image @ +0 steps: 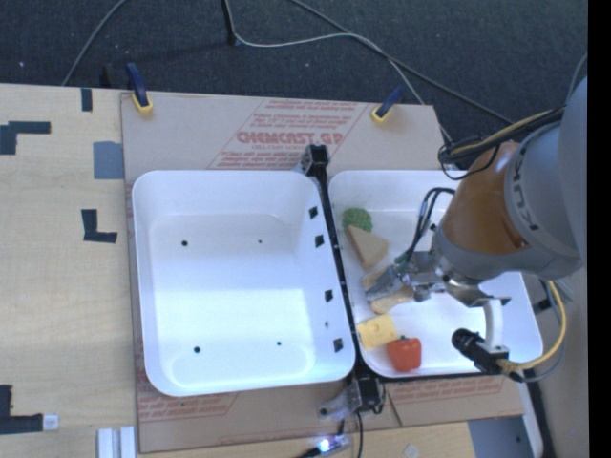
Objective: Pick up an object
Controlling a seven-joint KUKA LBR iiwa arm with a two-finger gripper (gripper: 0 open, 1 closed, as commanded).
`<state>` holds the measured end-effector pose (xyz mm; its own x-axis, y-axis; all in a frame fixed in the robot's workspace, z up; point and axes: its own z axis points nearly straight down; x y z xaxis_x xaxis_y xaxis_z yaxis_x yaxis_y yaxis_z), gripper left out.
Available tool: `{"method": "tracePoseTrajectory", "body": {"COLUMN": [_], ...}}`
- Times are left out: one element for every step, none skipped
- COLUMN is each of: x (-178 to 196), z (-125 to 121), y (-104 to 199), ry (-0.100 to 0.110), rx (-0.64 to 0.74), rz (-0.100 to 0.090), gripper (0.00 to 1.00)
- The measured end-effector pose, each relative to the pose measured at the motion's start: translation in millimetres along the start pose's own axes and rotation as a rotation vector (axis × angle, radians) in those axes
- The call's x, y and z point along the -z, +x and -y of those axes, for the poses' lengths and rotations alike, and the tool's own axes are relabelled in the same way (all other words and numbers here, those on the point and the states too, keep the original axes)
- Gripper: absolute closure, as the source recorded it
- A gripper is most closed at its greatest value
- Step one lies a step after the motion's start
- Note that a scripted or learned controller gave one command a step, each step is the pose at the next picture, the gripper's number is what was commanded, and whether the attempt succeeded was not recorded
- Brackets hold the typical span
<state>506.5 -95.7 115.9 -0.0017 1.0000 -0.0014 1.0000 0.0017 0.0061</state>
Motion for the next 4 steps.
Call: {"method": "tracePoseTrajectory", "body": {"x": [-29,68,62,-21], "z": [-17,-41,-38,-16], "y": [-71,-11,-15,4], "ry": [0.003,-0.003,0.008,0.013], "rx": [-0.003,0.007,0.000,0.000], "rz": [-0.005,-0.002,0.000,-0.002], "gripper": [1.00,1.00,0.00,0.00]}}
